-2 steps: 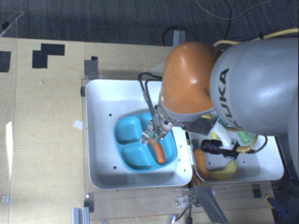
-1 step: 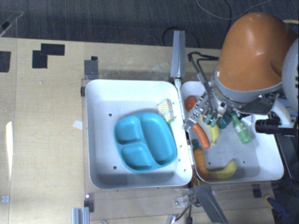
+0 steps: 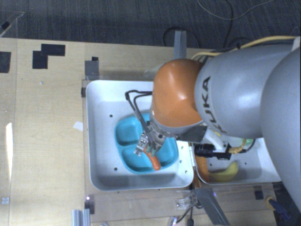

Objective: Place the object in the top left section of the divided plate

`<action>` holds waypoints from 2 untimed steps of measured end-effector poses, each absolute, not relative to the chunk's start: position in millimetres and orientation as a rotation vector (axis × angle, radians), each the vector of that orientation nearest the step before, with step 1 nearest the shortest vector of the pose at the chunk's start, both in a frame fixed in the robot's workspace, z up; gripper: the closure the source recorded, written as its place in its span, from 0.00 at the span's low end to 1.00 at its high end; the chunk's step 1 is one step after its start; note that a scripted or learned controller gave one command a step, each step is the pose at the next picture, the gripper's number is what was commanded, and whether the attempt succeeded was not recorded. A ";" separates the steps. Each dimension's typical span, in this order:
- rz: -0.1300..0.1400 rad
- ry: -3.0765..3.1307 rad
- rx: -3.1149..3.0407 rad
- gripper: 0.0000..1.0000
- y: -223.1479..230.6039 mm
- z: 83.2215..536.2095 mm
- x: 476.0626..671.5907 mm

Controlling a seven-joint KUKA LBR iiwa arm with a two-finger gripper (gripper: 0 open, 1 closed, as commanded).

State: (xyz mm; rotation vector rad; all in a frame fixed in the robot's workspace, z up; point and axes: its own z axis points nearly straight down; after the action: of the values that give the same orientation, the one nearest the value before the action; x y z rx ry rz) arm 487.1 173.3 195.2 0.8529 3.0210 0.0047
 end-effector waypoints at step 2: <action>0.005 2.988 0.960 1.00 127.5 202.6 487.4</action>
State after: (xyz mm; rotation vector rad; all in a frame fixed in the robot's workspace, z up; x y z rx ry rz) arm 487.4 127.5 202.6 0.9600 2.9876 0.0052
